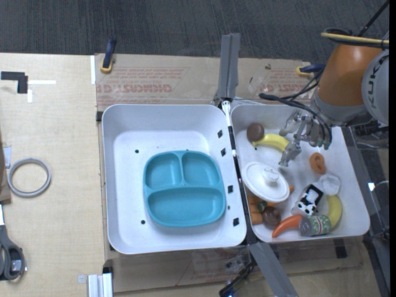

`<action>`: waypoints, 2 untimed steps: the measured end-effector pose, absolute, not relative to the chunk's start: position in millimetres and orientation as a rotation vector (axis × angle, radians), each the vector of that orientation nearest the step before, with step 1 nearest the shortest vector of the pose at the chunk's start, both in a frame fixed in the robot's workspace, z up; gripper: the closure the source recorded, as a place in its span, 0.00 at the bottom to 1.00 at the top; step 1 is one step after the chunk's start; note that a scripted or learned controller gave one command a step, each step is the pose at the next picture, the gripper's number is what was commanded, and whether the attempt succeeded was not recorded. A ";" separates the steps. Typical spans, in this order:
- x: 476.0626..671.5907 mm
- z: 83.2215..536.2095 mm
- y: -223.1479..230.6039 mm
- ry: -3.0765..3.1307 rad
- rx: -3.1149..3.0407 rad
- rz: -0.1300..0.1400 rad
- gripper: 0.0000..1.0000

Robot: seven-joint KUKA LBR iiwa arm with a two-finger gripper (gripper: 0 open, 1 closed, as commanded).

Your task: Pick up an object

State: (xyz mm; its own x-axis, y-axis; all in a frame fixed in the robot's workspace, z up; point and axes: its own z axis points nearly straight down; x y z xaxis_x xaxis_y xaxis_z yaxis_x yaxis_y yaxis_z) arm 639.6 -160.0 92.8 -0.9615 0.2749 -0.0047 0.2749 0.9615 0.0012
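Left section of the worktop point(55, 228): 1 roll of grey tape point(28, 177) lies flat near the left edge. Below it, at the lower left corner, the handles of a pair of scissors point(10, 260) are partly cut off by the picture edge.

Centre: the left bin point(117, 135) holds 1 blue divided plate point(184, 188) with 3 compartments, lying flat in the middle of the bin floor.

Right: the right bin point(352, 184) touches the left bin along a shared edge. Its contents, from left to right:
- 1 brown round object point(255, 132) at the upper left, touching the end of a yellow banana point(272, 142).
- 1 white lid point(266, 181) with a central knob, below that banana.
- 1 orange carrot point(286, 225) near the lower rim, pointing toward the lower left.
- 1 black-and-white toy point(309, 198), just right of the lid.
- 1 green-labelled can point(315, 225) on its side, just beside the carrot.
- 1 orange round object point(317, 163) near the right wall.
- A second banana point(335, 211) at the lower right, curving along the can.

The hand point(289, 156) is positioned over the upper middle of the right bin, between the first banana and the orange round object, with its tips just above the lid. 1 finger point(288, 154) is distinguishable; how far the hand is open cannot be determined, and no object is visible between its fingers. The grey arm with its orange band point(346, 73) enters from the upper right.
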 end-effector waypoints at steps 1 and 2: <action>573.6 93.0 -209.9 3.075 0.626 0.001 0.00; 635.3 93.2 -141.3 3.061 0.681 0.002 0.00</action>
